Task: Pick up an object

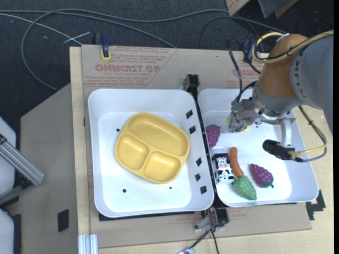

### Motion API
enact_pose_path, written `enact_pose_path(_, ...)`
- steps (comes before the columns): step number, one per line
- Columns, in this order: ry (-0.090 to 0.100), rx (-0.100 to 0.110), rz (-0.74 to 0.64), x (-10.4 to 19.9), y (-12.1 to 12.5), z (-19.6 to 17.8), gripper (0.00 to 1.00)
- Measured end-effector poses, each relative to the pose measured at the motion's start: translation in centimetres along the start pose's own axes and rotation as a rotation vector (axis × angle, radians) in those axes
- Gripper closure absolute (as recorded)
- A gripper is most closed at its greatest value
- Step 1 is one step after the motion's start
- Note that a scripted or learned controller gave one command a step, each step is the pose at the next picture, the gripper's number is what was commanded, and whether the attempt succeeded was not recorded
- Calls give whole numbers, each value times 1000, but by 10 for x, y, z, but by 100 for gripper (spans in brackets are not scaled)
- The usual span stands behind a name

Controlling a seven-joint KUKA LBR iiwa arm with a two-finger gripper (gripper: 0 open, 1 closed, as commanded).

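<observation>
The right bin (302,192) holds several toy pieces. A purple grape bunch (213,135) lies at its left wall. An orange carrot (235,163) with a green leafy top (244,188) lies toward the front. Beside the carrot sits a small black and white cow (224,169), and a second purple grape bunch (261,174) lies to its right. My gripper (239,120) hangs low over the bin's back left part, right of the first grape bunch. Nothing shows between its fingers.
The left bin (100,142) holds a yellow divided plate (152,147). A black divider with clips (197,136) runs between the bins. A black cable loop (280,149) hangs from the arm over the right bin. Blue clamps (105,45) hold the board at the back.
</observation>
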State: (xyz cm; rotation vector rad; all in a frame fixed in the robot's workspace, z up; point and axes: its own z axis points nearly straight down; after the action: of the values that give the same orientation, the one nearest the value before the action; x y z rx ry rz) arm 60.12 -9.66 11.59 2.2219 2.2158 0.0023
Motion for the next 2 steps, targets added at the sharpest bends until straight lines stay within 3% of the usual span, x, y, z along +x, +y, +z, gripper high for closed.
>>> enact_pose_path(2,1,-3,-4,4,13,-106,100)
